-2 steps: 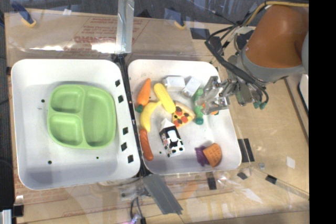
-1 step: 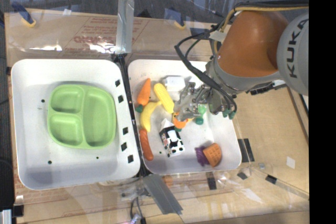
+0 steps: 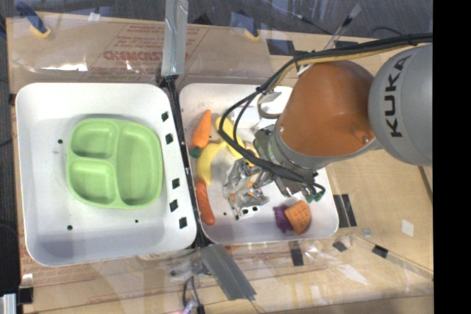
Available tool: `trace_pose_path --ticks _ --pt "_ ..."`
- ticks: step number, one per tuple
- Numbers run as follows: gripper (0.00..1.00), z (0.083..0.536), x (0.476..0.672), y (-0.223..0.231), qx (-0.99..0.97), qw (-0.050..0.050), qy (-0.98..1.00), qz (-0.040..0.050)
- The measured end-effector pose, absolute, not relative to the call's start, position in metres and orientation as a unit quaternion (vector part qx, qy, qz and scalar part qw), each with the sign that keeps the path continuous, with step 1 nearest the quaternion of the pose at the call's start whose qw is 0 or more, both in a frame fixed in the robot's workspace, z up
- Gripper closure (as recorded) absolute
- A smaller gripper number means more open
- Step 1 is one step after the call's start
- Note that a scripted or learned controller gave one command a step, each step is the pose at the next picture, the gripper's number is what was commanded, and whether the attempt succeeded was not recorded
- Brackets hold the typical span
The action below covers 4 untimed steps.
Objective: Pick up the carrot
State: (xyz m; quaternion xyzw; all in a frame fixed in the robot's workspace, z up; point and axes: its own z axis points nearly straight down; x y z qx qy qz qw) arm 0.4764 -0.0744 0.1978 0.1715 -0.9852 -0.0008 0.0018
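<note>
The carrot (image 3: 202, 127) is an orange, tapered piece lying near the left wall of the right bin (image 3: 324, 226), towards the back, with a green bit at its near end. My gripper (image 3: 243, 193) hangs low over the middle of that bin, to the right of and nearer than the carrot, and apart from it. The orange wrist band and grey arm cover the bin's right half and hide what lies under them.
A yellow fruit (image 3: 208, 162) lies just below the carrot. A red-orange elongated piece (image 3: 205, 204) rests by the left wall, close to the gripper. A purple and orange toy (image 3: 293, 217) sits at the front right. The left bin (image 3: 37, 158) holds a green divided plate (image 3: 115, 162).
</note>
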Motion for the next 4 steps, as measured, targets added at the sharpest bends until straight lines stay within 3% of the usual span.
trace_pose_path --ticks 1,2,3,4 --pt "1.00 0.192 0.542 -0.079 0.122 0.000 -0.992 0.0000" --pt "1.00 0.324 0.510 -0.050 0.065 -0.006 -0.998 0.0014" --pt "1.00 0.390 0.508 -0.130 0.064 -0.003 -0.998 0.0027" --pt "1.00 0.480 0.488 -0.172 0.058 -0.005 -0.998 0.0034"
